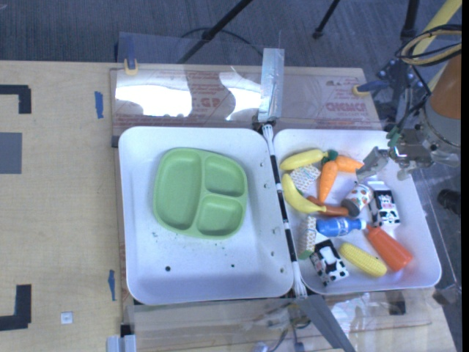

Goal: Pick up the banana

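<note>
Banana [297, 196] in the right bin [429, 259] — not picked up.

I see it curved along the bin's left wall, its lower end touching a carrot [328, 178] and a blue bottle [338, 226]; a second banana [302, 159] lies just above. The gripper [388, 160] hangs over the bin's upper right, near the carrot's top — open or closed, I cannot tell. Left bin [139, 270] holds a green divided plate [199, 191].

Arm [447, 86] cut off by the right edge, tool [388, 160] too blurred to read its fingers, lower banana [297, 196] partly under the carrot [328, 180], small toys [370, 200] beside the bottle [338, 226] too small to name
</note>
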Controlling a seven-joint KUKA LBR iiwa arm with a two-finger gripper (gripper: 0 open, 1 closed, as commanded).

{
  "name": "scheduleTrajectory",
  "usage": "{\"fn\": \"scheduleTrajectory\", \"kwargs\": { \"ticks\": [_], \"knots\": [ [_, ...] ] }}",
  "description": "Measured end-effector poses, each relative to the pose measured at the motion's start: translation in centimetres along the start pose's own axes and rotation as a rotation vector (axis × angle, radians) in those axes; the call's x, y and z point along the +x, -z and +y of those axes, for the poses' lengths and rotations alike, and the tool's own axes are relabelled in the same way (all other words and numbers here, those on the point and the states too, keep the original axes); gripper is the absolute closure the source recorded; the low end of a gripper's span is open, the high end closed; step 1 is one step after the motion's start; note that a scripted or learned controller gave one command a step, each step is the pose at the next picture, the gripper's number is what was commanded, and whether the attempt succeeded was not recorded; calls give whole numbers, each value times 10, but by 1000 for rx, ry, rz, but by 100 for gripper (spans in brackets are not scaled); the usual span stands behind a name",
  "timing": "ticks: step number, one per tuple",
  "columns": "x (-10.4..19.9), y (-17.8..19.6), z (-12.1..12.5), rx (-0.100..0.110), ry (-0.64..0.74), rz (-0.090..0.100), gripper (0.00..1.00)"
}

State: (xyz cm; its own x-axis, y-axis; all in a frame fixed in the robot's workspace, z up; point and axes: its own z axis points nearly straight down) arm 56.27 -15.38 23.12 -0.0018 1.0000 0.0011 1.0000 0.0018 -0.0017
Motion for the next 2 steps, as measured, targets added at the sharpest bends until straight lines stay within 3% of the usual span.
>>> {"fn": "scheduleTrajectory", "kwargs": {
  "ticks": [1, 2],
  "knots": [
    [-70, 153, 38, -5, 110, -4, 0],
    [-69, 164, 39, -9, 114, -8, 100]
  ]
}}
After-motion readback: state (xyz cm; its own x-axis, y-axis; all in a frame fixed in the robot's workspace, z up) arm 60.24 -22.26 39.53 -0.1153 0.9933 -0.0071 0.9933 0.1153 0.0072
